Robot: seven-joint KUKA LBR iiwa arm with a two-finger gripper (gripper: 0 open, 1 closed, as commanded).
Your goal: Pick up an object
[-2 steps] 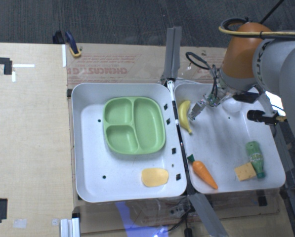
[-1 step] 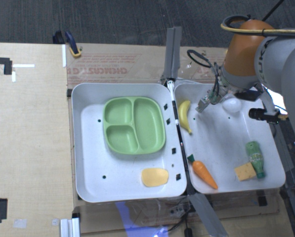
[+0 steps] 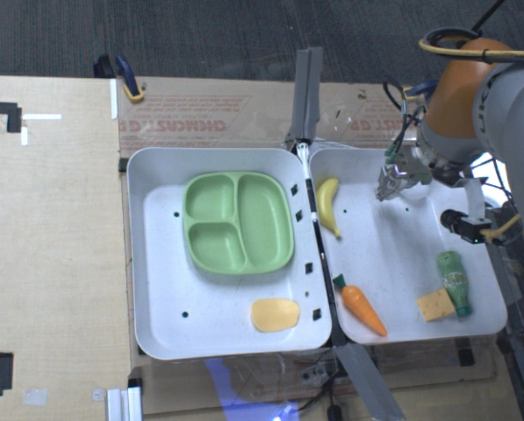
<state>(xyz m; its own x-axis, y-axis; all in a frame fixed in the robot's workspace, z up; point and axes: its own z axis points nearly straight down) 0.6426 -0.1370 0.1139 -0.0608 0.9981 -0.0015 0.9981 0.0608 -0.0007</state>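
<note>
My fingers (image 3: 390, 185) hang over the upper part of the right bin (image 3: 402, 323), near its back wall. Their tips point down toward the bare bin floor. The view does not resolve the gap between them, so I cannot tell whether they stand wide or narrow. Nothing is seen between them.

The banana (image 3: 329, 203) lies just to the camera's left of my fingers, apart from them, along the bin's left wall. The carrot (image 3: 362, 309) lies nearer the front, at the left wall, well apart from my fingers. The cheese wedge (image 3: 435, 305) and the green bottle (image 3: 455, 281) lie touching each other in the front right corner, well apart from my fingers.

The left bin (image 3: 147, 323) holds a green divided plate (image 3: 240, 223) and a yellow oval piece (image 3: 275, 315) in front of it. Both bins rest on the counter (image 3: 51, 261).
</note>
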